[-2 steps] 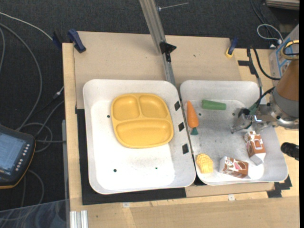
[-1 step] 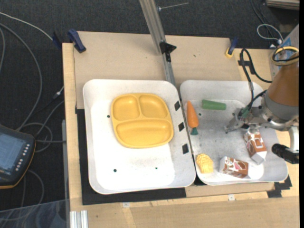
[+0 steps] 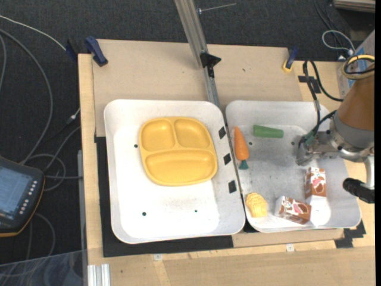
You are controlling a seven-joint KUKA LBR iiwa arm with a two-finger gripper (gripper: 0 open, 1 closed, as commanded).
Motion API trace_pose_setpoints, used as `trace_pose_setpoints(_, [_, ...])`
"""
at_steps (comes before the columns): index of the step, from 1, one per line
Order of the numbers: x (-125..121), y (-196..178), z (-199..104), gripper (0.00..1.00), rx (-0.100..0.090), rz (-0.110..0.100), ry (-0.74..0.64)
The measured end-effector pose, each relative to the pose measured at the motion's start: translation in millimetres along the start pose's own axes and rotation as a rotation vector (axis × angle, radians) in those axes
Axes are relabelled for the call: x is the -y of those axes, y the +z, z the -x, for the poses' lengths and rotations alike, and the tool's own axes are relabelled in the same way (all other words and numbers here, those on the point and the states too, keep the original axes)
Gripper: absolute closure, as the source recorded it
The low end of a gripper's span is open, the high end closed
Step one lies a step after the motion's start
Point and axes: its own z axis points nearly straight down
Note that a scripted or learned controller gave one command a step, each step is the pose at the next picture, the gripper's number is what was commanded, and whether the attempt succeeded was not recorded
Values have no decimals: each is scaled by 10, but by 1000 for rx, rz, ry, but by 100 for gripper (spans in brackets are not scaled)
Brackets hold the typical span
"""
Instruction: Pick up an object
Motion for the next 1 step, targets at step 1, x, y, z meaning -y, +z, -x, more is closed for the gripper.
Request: trace_pose_setpoints(1, [-92, -622, -31, 100, -6, -11, -2])
